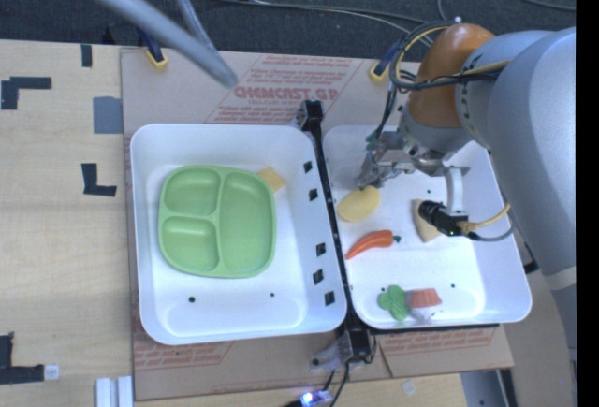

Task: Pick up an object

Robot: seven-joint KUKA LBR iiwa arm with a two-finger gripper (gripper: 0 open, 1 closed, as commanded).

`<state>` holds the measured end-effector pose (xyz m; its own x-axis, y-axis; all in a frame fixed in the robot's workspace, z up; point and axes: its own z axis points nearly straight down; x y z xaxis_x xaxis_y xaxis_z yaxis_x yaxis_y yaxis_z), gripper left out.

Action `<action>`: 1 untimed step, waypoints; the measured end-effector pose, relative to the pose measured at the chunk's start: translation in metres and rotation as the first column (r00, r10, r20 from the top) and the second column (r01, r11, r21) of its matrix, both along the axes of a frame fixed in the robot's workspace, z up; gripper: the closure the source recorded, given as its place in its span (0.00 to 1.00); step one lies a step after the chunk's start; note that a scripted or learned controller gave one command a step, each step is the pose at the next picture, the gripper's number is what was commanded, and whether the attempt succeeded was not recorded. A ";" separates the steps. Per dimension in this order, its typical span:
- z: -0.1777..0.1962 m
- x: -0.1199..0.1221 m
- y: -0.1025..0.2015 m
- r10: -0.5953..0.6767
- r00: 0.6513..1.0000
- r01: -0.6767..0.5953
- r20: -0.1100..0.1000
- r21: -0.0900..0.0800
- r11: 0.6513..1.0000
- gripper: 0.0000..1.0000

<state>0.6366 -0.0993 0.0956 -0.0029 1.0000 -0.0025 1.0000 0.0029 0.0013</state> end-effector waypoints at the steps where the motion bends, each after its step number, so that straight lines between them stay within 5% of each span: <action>1: 0.063 -0.002 -0.002 -0.002 1.000 0.002 0.003 0.002 1.000 1.00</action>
<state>0.6348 -0.1012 0.1587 -0.0011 1.0000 -0.0007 1.0000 0.0011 0.0044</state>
